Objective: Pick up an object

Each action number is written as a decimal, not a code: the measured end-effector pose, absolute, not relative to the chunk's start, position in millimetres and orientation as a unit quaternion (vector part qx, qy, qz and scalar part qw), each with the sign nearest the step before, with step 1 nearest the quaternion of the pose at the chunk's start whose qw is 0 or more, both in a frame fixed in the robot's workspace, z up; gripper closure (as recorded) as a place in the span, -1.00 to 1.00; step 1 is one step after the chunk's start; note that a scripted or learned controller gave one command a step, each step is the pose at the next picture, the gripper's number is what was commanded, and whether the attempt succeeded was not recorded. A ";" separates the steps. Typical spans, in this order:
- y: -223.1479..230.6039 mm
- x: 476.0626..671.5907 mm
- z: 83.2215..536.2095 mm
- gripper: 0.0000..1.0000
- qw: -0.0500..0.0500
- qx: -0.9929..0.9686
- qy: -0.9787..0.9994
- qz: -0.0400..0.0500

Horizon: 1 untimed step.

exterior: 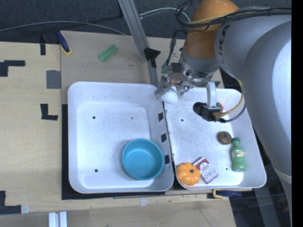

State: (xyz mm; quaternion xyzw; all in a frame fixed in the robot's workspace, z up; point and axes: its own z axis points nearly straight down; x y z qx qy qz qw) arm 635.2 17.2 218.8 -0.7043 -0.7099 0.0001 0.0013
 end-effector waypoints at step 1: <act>72.3 646.6 230.5 1.00 0.001 -0.704 -0.710 -0.001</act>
